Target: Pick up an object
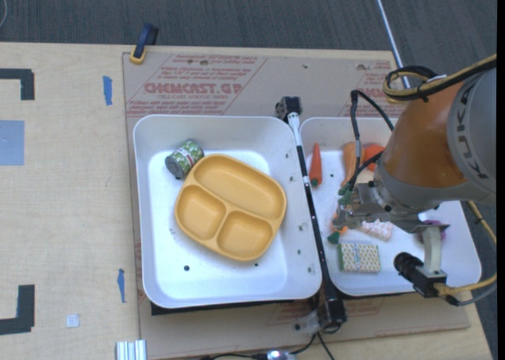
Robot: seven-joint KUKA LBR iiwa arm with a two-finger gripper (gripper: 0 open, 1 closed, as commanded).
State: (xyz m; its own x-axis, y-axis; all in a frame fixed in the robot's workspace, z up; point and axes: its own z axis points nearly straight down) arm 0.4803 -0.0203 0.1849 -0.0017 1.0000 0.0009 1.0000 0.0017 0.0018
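Observation:
My gripper is low in the right bin, near its left wall, under the orange wrist. Small items lie around it: a carrot by the left wall, an orange piece behind the gripper, a pink-and-white piece just right of it, a speckled green-white block in front, and a small green bit beside it. The arm hides the bin's middle and back. Whether anything sits in the gripper cannot be made out.
The left bin holds a yellow divided plate and a green can at its back left. A black fitting with a cable hangs over the right bin's front. A black rail runs between the bins.

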